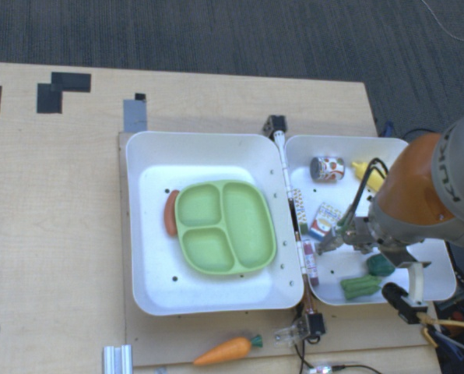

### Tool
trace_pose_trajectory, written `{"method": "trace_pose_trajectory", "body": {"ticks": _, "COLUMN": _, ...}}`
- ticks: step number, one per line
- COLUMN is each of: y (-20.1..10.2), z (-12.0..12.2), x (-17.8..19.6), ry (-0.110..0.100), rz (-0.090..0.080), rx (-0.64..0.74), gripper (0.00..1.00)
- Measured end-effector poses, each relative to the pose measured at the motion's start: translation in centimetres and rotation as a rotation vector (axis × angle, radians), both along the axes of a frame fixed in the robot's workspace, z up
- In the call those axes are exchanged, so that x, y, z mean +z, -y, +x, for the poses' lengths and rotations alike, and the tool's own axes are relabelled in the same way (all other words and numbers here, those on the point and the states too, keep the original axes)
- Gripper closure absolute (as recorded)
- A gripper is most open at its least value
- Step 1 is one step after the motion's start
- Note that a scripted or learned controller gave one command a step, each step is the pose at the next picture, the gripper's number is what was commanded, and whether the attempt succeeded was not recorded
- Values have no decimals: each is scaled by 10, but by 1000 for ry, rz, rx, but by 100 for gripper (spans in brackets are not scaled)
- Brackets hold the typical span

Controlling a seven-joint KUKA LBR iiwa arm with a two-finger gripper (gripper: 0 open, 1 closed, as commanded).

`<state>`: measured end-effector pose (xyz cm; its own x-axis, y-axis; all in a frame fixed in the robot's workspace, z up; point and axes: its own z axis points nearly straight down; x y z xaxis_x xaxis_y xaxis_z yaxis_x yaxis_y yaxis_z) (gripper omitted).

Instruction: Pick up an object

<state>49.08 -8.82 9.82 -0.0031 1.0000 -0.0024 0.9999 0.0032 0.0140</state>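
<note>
Reaching in over the right bin (442,283), the arm (419,193) hangs low with its gripper (349,236) above that bin's middle, which I read as lining up on one of the small items there; whether the jaws are open or closed I cannot tell, and nothing shows between them. Candidates for picking lie loose in this bin: one small can (327,168) near the far wall, one printed packet (323,220) just left of the gripper, one yellow piece (364,170) partly hidden by the arm, and two green pieces (361,287) close to the near wall. Beside it, the left bin (142,240) holds one green divided plate (224,227) with one reddish sausage-like piece (170,213) touching its left rim. One toy carrot (226,351) lies on the surface outside both bins, probably beyond the sorting area.
</note>
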Motion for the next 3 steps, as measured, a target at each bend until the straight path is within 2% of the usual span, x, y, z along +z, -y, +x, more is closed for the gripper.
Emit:
{"method": "trace_pose_trajectory", "body": {"ticks": 1, "y": -1, "z": 2, "x": 11, "ry": 4, "rz": 0, "rx": 2, "gripper": 100}}
{"method": "trace_pose_trajectory", "body": {"ticks": 2, "y": -1, "z": 2, "x": 10, "ry": 4, "rz": 0, "rx": 2, "gripper": 0}}
{"method": "trace_pose_trajectory", "body": {"ticks": 3, "y": -1, "z": -2, "x": -11, "ry": -5, "rz": -1, "rx": -4, "gripper": 0}}
